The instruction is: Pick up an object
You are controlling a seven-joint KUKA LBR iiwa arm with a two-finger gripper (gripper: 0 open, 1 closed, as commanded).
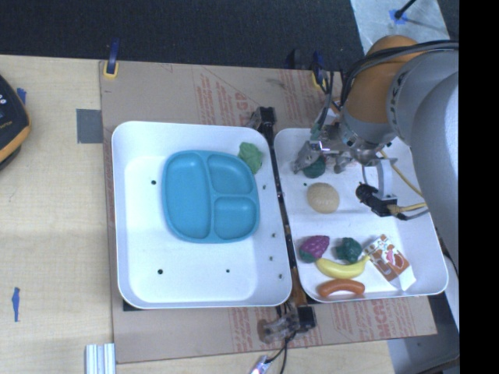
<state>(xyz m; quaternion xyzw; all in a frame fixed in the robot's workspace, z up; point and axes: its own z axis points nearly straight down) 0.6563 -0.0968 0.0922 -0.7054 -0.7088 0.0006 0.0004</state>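
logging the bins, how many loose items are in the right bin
6, possibly more under the arm: beige ball mid-bin, purple piece, dark green piece, banana, sausage along the near edge, packet near right.

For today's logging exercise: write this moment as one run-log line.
task: pick up an object | gripper: low over dark green item, right bin far end | grasp: unconfirmed | left bin: blue tray, green piece
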